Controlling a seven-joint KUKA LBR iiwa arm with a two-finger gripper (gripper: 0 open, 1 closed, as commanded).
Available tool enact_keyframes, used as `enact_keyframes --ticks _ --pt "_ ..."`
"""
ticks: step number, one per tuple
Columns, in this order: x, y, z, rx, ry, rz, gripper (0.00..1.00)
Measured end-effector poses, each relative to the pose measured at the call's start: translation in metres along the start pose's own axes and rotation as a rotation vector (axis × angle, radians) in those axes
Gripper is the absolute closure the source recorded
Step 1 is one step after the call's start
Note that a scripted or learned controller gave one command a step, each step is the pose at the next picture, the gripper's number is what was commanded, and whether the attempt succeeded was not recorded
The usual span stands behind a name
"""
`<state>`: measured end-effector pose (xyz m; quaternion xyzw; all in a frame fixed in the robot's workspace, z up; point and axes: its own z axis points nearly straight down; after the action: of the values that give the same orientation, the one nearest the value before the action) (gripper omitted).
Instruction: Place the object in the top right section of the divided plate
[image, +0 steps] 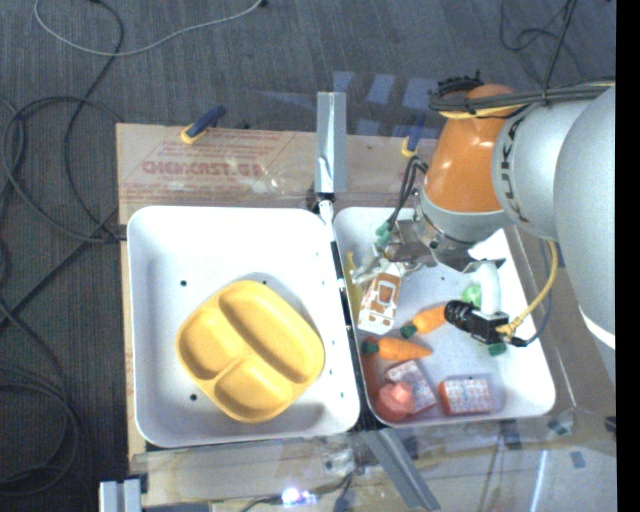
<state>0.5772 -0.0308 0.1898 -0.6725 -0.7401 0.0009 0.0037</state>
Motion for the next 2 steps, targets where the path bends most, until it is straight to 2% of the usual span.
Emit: enact_keyframes --ticks 1,2 --pt "0.058 -0.077 -0.003 -0.047 -0.02 -0.398 1.0" --pt "0.069 -0.076 -0.004 -0.049 -0.022 -0.72 1.0"
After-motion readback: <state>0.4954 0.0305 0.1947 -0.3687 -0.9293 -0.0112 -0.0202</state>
